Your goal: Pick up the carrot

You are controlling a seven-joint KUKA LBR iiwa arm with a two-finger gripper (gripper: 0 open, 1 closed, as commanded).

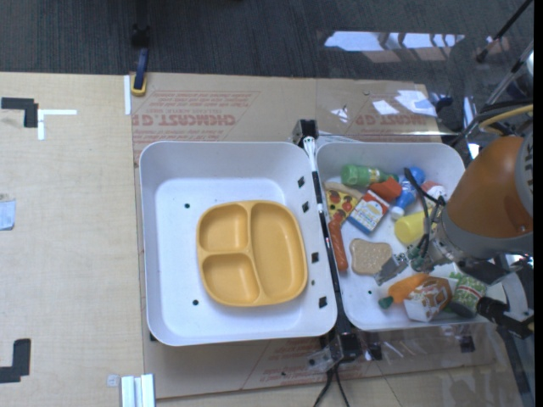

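Observation:
The carrot [405,287] is a small orange piece lying near the front of the right bin [361,312], between a slice of bread [369,257] and a white packet [428,300]. A green bit shows just above its right end. My gripper [393,268] reaches down from the arm's orange band [501,189] at the right. Its grey tip sits just above and left of the carrot, by the edge of the bread. Whether it touches the carrot is hidden.
The right bin is crowded: green bottle [361,175], pizza slice [339,200], sausage [339,246], red-blue carton [369,213], blue bottle [408,195], yellow fruit [411,226], green packet [467,291]. A yellow divided plate [252,253] lies in the left bin [170,253].

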